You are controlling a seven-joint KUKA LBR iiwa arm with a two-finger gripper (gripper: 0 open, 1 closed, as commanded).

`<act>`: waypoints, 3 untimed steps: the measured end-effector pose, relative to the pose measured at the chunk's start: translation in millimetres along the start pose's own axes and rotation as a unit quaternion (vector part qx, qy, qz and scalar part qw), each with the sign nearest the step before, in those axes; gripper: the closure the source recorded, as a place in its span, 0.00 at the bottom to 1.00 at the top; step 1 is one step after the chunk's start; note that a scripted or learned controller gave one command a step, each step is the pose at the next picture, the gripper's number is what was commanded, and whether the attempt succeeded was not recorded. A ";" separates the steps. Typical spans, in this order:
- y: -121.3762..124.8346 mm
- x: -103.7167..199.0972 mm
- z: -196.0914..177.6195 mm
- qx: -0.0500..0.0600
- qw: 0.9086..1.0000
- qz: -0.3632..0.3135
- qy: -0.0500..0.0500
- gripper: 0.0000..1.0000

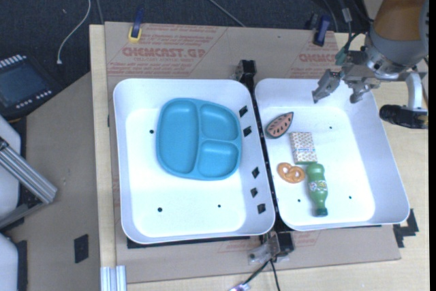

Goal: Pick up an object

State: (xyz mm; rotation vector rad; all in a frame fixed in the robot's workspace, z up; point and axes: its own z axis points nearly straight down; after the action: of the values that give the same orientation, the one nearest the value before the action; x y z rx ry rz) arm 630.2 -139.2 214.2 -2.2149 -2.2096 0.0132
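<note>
In the right bin (368, 146) lie a brown leaf-shaped cookie (279, 125), a small patterned packet (302, 146), an orange pretzel (291, 173) and a green bottle (317, 190) on its side. My gripper (339, 90) hangs over the bin's far edge, up and to the right of these items. Its two fingers are spread apart with nothing between them. All four items rest on the bin floor, well clear of the fingers.
The left bin (136, 194) holds a blue divided plate (199, 139). Black clips run along the divider between the bins. Blue clamps (137, 29) pin the cardboard at the bench's far side. Cables lie on the dark floor beyond.
</note>
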 end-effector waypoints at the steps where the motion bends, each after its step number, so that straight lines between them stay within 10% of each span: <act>1: 2.8 0.4 -8.5 -0.007 1.000 -0.001 -0.001 0.00; 3: 3.8 -4.5 95.8 -0.004 1.000 -0.001 -0.001 0.00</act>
State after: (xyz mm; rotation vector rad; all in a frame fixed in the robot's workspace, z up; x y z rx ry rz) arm 632.6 -143.5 118.4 -2.2172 -2.2170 0.0055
